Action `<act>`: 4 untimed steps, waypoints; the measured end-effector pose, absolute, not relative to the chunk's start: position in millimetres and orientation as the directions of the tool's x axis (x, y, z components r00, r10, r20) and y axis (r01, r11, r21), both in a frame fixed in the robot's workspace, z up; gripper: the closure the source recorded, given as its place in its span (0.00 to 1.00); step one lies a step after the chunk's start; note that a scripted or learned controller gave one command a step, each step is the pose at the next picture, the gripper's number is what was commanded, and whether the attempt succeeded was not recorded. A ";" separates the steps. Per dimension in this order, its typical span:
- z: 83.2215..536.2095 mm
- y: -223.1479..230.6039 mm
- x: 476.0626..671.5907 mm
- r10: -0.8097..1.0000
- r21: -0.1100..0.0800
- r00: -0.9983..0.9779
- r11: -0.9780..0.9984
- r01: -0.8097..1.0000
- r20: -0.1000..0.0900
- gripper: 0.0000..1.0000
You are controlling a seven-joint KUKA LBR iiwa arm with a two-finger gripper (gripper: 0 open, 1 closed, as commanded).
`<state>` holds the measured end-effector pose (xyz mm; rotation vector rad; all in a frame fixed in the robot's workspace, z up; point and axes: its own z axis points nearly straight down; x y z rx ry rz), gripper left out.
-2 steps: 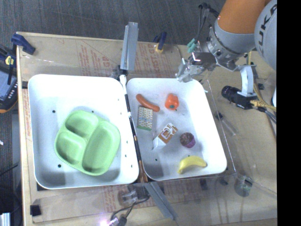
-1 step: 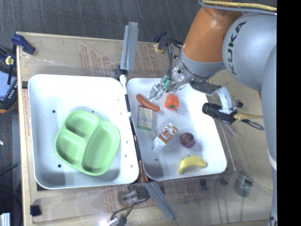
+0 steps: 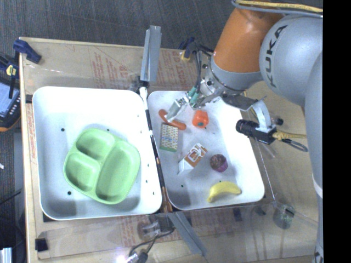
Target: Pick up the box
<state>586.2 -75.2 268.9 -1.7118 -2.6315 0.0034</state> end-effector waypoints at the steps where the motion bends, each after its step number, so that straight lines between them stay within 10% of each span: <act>1: 156.9 -99.4 574.3 0.910 -0.004 -0.415 0.415 0.910 0.002 0.00; 2: 96.9 -110.5 582.5 0.947 0.000 -0.321 0.321 0.947 -0.015 0.00; 3: 106.9 -108.5 582.6 0.945 -0.002 -0.326 0.326 0.945 -0.011 1.00; 4: 211.4 -62.3 610.6 0.976 -0.001 -0.219 0.219 0.976 0.000 1.00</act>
